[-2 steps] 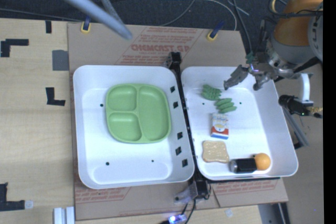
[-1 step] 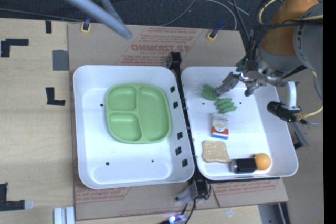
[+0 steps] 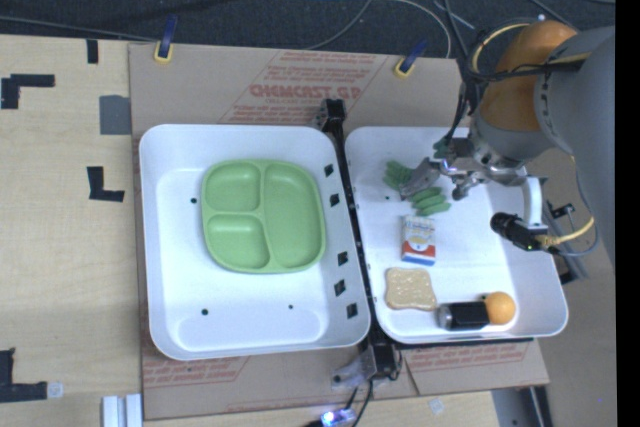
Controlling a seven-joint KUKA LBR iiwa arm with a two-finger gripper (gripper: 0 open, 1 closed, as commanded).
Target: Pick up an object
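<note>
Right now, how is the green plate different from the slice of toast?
The green plate is large, green and split into three compartments; the toast slice is small, tan and plain. The plate lies in the left bin, the toast in the right bin among other items. Both lie flat.

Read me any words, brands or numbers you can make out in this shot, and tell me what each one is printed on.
Red print on the cardboard sheet under the bins: two lines of lettering, too blurred to read with confidence.
Small carton in the right bin: red and blue label, too small to read.
The green divided plate bears no text that I can see.
</note>
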